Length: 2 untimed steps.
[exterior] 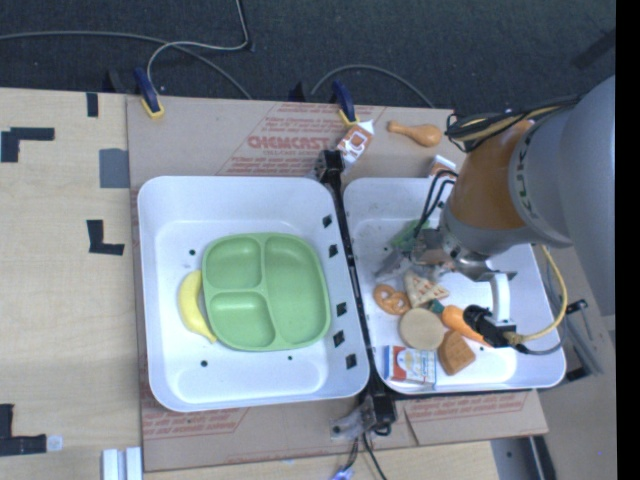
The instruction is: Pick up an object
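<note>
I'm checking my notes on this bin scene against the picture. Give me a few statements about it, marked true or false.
1. The green divided plate lies in the left bin. True.
2. A banana lies beside the plate's left edge. True.
3. The plate lies in the right bin. False: the right bin holds small food toys, among them a carrot.
4. The arm's band is blue. False: the band is orange.

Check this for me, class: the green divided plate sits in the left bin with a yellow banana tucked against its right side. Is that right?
Not quite. In the camera view the green divided plate does sit in the left bin, but the yellow banana lies against its left side, not its right.
</note>
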Available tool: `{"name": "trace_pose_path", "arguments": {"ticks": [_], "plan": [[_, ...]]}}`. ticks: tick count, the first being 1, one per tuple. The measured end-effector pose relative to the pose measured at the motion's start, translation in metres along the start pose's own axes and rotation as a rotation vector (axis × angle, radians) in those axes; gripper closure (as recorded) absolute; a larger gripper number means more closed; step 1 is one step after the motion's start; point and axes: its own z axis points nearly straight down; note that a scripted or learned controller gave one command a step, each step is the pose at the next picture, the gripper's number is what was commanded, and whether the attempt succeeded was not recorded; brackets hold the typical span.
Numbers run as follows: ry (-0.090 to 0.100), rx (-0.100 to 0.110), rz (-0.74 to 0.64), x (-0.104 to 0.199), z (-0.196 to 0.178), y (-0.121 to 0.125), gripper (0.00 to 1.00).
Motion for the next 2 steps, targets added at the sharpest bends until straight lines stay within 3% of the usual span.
{"name": "trace_pose_path", "arguments": {"ticks": [1, 2], "plan": [[-0.001, 0.001, 0.0, -0.01, 0.001, 0.07, 0.0], [0.0, 0.002, 0.0, -0.01, -0.009, 0.07, 1.0]]}}
